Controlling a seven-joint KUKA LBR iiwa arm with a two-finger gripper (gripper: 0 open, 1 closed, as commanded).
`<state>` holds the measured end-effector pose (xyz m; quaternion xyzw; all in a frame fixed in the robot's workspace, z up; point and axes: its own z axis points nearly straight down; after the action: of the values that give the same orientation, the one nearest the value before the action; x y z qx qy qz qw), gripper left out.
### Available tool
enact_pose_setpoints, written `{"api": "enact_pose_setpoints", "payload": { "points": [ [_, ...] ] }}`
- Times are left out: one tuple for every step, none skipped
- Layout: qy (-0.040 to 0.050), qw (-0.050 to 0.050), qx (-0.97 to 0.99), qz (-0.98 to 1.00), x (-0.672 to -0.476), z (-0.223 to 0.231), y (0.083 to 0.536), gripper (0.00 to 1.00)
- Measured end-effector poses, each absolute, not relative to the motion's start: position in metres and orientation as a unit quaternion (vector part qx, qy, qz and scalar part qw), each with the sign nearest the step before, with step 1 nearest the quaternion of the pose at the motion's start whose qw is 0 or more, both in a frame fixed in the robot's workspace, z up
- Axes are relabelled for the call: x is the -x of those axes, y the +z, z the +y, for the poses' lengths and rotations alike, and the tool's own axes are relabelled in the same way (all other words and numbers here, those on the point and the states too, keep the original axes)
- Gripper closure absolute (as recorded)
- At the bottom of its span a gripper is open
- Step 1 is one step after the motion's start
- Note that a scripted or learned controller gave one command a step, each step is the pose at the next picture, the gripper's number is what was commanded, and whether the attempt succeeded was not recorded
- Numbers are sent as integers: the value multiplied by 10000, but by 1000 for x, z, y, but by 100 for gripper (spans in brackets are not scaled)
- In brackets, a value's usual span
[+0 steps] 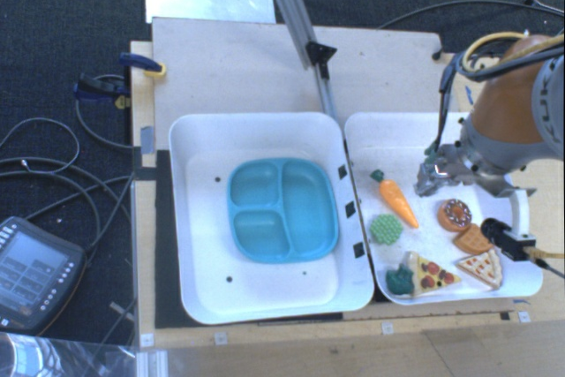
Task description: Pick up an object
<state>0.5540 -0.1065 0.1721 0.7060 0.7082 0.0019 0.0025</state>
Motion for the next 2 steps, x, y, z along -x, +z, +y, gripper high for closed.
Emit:
{"api": "enact_pose_setpoints", "payload": {
  "points": [
    [19,27,-7051,7091,-556,-107,211,100],
    [17,2,-7032,7110,-563,-57,213,100]
  ]
}}
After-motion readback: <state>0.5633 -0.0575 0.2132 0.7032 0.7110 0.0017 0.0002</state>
